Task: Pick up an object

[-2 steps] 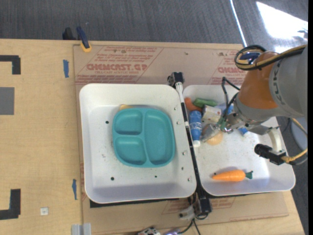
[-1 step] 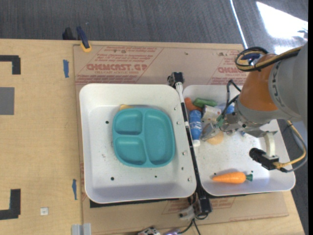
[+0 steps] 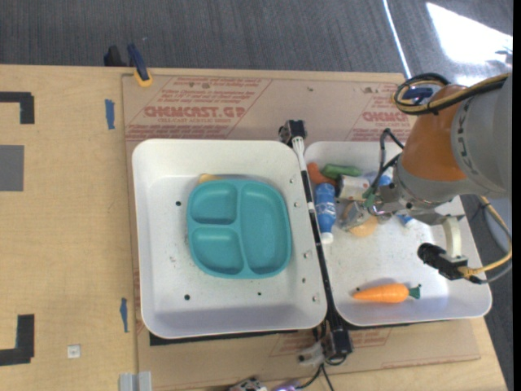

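Over the right bin [image 3: 456,304], the gripper [image 3: 364,212] sits low among clutter beside a blue bottle [image 3: 325,204]; jaw state indeterminable. No object visibly lifted; carrot [image 3: 383,293] lies apart. Pickup outstanding.

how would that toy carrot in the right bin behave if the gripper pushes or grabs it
The carrot lies on its side and apart from the other items, so a push would probably roll or swing it. Its tapered, smooth-looking body may slip from the fingers. It looks like a rigid toy, likely light.
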`<state>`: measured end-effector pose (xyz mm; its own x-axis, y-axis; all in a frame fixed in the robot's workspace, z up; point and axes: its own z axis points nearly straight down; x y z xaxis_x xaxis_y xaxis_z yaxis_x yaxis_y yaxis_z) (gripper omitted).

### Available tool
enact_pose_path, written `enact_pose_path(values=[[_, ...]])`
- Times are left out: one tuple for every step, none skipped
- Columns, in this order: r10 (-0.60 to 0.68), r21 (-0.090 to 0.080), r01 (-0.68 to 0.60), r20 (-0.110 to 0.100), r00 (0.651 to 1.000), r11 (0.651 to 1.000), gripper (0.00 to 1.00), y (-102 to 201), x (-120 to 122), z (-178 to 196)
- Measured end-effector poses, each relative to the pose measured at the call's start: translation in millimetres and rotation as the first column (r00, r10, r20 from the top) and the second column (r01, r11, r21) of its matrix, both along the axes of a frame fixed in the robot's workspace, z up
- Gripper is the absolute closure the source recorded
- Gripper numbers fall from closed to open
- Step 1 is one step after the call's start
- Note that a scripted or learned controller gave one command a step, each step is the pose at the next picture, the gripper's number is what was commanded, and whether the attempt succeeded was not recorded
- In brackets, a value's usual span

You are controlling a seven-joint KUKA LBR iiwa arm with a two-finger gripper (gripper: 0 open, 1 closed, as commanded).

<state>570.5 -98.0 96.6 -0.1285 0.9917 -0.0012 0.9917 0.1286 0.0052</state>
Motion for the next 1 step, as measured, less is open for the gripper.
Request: enact_pose_path(values=[[-0.304, 0.0, 0.304, -0.005, 0.953, 0.953, 1.0, 45.8, -37.9, 88.0]])
